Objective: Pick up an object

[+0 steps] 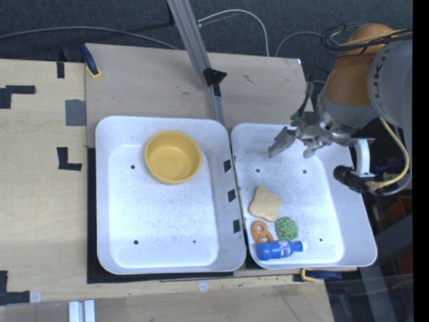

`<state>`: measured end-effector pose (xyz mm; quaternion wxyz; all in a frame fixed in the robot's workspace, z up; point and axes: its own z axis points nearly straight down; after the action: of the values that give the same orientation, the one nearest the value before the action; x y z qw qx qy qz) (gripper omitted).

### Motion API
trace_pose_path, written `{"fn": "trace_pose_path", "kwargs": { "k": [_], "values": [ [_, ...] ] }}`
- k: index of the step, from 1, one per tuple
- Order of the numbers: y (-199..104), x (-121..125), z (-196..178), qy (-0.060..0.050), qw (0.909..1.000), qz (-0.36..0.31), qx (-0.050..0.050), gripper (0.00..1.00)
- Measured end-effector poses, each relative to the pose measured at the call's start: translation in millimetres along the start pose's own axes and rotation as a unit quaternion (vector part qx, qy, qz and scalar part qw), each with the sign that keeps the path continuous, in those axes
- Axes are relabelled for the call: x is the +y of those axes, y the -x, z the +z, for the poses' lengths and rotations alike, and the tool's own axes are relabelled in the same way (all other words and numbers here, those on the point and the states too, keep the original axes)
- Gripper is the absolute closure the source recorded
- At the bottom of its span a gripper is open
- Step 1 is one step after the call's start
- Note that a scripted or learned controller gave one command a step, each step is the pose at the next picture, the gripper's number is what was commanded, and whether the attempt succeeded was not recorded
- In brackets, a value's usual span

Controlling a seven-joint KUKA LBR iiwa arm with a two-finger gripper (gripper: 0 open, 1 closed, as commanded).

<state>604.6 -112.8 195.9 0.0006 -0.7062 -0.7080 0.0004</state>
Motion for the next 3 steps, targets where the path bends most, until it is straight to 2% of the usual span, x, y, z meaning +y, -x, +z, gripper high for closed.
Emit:
{"fn": "trace_pose_path", "kwargs": {
  "k": [1, 2, 3],
  "values": [
    [0, 0, 0, 0.000, 1.0000, 0.000, 0.000, 0.00],
    [4, 7, 59, -0.003, 1.0000, 0.001, 0.000, 0.00],
    [3, 7, 109, 0.001, 1.0000, 0.000, -0.001, 0.00]
  ]
}}
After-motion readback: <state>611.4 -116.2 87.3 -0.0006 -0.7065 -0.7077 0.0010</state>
